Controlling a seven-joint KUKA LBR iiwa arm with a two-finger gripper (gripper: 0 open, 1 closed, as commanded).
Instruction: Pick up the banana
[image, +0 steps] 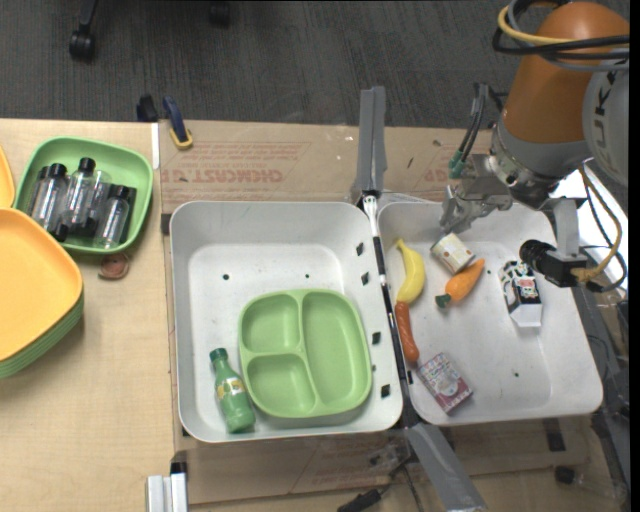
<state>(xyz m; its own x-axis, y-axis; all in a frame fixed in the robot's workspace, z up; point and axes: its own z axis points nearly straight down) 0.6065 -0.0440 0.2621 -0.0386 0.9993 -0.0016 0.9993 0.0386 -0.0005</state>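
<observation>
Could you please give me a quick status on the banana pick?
Hand above right bin's far edge, holding nothing seen. Banana lying by the bin's left wall, untouched. Orange sausage-shaped toy at its lower end; carrot close by.

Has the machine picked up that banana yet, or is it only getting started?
Not yet. The banana lies in the right bin, by its left wall, above a red sausage. The gripper hangs over the bin's top edge, nearer a small box. Reaching, gripping and lifting remain.

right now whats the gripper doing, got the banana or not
Gripper: cannot be told whether open or closed; it hangs over the right bin, with nothing visibly in it. The banana lies in that bin.
</observation>
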